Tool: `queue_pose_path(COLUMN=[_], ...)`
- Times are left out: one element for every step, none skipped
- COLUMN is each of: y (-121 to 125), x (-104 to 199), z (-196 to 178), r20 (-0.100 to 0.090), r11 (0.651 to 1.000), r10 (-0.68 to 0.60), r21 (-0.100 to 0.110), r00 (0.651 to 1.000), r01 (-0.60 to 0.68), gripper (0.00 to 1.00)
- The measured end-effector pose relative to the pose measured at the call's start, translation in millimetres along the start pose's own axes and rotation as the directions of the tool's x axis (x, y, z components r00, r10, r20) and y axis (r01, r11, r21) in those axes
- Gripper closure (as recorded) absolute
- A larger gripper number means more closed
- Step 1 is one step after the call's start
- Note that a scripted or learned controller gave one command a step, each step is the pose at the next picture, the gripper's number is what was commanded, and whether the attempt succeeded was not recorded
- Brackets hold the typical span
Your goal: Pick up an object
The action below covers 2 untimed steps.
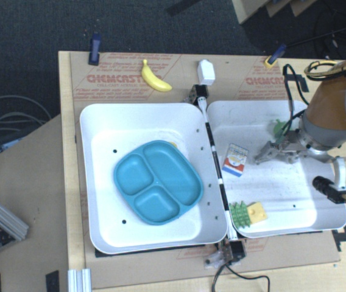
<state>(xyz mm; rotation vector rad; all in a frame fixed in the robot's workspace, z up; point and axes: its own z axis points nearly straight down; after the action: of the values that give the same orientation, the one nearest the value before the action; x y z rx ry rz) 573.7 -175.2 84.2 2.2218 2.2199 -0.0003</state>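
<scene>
Starting at the left bin [94, 163]: a blue divided plate [156, 181] with three compartments lies in its middle, tilted a little. Beyond that bin's far edge, out on the bench board [75, 236], rests a yellow banana [155, 78]. Moving right into the right bin [319, 221]: a small red, white and blue carton [235, 160] lies near its left wall, and by the near left corner a green spiky toy [240, 215] touches a yellow block [256, 213]. Further right, the gripper [264, 155] reaches low into this bin, a green object [280, 128] just behind it; whether its fingers are parted or closed, cannot tell
</scene>
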Motion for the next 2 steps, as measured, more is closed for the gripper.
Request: queue_pose_path(y=[59.6,93.6], x=[-39.8,2.5], z=[-1.0,-0.9], r20=[-0.007,-0.001], r11=[1.000,1.000], r10=[-0.005,-0.003], r21=[-0.001,-0.003], r00=[1.000,1.000], r01=[0.005,0.003], gripper=[0.00,0.00])
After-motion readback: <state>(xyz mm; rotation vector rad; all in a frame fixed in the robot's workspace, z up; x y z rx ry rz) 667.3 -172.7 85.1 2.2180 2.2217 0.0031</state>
